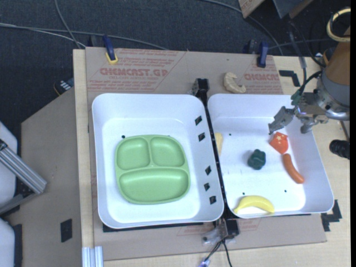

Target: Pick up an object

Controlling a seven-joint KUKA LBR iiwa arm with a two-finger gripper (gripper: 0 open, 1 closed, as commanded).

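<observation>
Over the right white bin's two o'clock corner hangs the hand, metal fingers spread apart, gripping nothing. Just below it lies a glossy red pepper. An orange carrot, long axis running eleven to five o'clock, lies beside it. A dark green knobbly broccoli sits mid-bin; a curved yellow banana lies at six o'clock. The left bin holds a smooth green three-compartment plate.
</observation>
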